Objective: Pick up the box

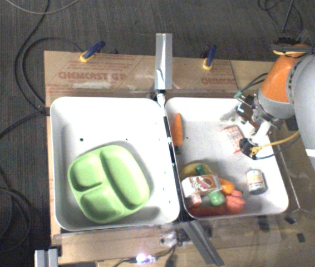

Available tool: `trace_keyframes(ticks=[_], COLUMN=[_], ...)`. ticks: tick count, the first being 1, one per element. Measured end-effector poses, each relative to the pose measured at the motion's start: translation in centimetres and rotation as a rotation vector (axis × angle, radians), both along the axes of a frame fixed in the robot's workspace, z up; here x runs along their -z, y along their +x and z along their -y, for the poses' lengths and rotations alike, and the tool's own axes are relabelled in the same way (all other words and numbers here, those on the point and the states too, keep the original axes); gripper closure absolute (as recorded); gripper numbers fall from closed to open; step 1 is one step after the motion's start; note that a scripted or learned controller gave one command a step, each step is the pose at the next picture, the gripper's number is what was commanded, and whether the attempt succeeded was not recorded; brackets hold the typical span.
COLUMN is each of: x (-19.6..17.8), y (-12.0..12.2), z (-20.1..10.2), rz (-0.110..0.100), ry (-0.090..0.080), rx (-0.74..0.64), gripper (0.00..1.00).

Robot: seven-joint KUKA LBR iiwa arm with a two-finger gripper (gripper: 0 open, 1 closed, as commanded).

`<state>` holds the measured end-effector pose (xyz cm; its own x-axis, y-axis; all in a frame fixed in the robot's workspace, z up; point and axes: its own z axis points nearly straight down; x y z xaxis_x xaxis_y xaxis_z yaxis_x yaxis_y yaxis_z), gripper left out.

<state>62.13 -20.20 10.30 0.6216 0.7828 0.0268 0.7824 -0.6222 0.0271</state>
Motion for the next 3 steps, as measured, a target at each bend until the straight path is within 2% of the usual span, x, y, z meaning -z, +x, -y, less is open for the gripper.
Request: trace_keyframes(ticks=[1, 2, 3], x=[0.0, 0.1, -5.8], y=[0.0, 0.0, 1.2], z=[0.0, 0.0, -5.4], rz=[0.002, -0.008, -0.040], ry=[0.003, -0.002, -0.011], rx=[0.015, -0.048, -0.285], gripper=[0.00, 0.00, 0.00])
